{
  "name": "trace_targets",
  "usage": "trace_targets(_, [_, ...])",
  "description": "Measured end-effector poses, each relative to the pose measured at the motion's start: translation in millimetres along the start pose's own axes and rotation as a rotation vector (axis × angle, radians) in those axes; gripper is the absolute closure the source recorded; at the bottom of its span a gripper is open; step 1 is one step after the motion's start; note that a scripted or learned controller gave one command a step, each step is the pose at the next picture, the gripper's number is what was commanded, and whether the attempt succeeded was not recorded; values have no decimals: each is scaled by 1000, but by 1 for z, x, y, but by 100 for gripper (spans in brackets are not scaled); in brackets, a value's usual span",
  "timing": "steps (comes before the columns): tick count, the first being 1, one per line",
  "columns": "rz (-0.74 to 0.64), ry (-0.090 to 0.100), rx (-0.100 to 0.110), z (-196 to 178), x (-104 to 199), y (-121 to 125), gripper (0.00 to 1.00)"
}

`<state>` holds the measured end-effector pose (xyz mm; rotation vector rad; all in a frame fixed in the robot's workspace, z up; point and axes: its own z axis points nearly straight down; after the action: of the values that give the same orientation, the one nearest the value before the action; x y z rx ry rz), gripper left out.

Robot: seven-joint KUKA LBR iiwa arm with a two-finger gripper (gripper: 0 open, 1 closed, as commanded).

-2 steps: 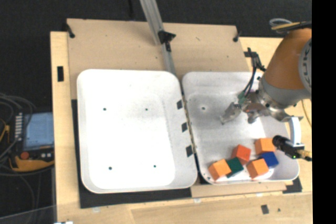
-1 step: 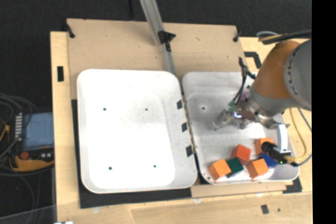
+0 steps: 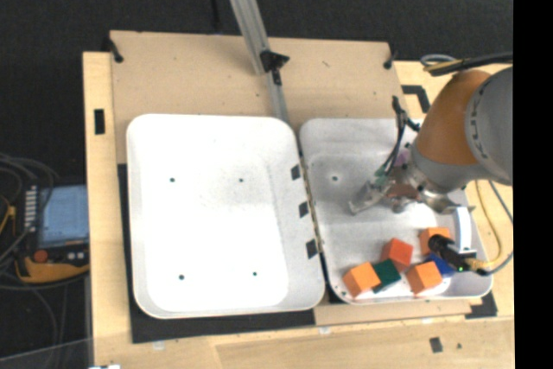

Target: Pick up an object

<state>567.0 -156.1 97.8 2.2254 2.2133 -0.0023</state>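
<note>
Approach step: my end effector (image 3: 367, 201) hangs low over bare floor of the shallow white right-hand bin (image 3: 346, 153), finger state unreadable, nothing visibly held; next I need to shift toward the orange foam cube (image 3: 362, 278) in the near corner cluster.

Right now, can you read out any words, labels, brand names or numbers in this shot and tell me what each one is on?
No text can be read.
The blue device left of the bench: any markings too small and blurred to read.
The bins and the blocks: no lettering visible.
</note>
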Motion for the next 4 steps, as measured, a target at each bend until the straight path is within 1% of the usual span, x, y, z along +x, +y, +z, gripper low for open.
trace_targets(1, [6,2,-4,-12,0,1,100])
trace_targets(2, [-9,3,-4,-56,2,5,100])
trace_targets(3, [-9,2,-6,-113,4,-3,100])
trace_targets(4, [-11,2,-7,-159,10,-1,100])
